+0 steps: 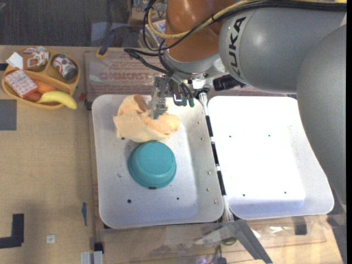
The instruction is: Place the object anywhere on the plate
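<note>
The wooden counter (49, 164) carries 2 white bins. In the camera view I see the fingers (159, 108) low over the yellow cloth (144, 124) in the left bin (110, 202); their state I cannot tell. The teal plate (153, 164) sits just below, touching the cloth's edge. I judge placing not yet done.

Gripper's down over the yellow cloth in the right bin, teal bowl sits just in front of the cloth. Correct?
One slip: it is the left bin, not the right. The camera view shows the gripper down at the yellow cloth in the left bin, with the upside-down teal bowl just in front of the cloth. The right bin lies beside it.
</note>
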You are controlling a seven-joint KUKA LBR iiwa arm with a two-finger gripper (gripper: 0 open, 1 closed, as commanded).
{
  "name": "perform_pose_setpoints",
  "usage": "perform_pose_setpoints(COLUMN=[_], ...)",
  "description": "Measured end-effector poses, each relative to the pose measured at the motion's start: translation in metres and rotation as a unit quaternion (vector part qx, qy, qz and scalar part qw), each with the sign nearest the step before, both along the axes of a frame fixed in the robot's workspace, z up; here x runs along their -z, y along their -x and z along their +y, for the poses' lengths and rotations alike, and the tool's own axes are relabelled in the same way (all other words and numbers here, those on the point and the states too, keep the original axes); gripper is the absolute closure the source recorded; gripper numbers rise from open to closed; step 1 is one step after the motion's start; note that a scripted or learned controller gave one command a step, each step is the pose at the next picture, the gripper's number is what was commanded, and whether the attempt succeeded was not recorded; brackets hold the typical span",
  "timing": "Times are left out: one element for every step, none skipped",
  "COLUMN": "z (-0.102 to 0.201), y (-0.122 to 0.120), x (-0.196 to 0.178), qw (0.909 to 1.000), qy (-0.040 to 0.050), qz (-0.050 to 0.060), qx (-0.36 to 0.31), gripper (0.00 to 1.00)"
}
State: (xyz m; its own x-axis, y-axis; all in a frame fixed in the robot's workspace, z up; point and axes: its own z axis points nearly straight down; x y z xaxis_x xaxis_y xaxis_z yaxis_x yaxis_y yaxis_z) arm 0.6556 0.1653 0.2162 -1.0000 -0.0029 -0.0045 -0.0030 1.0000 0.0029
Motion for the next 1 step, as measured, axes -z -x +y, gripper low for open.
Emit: perform_pose_setpoints(z=[-0.0001], y=[-0.0002], x=[-0.0005], qw=[1.0000], qy=[-0.0001], qz=[0.000], qx=[0.000], gripper=[0.00])
